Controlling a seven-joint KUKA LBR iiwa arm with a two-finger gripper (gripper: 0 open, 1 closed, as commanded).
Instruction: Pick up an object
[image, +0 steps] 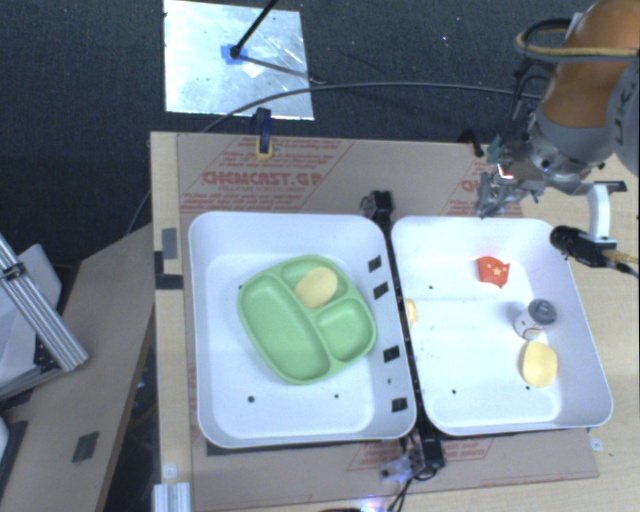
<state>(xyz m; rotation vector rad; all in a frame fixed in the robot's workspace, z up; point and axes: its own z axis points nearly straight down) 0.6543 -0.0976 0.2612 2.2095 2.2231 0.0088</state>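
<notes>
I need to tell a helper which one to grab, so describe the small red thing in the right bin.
Start at the right bin, the one without the green tray. Near its far wall, apart from the rest, lies the small red object. It is the bin's only red item; the grey round piece and yellow lump sit nearer.

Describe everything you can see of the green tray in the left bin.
The green tray looks like smooth pale-green plastic, rounded, with three sections: one long and two smaller. It lies flat on the floor of the left bin, turned at an angle. A yellow, rounded object sits in the upper small section.
</notes>
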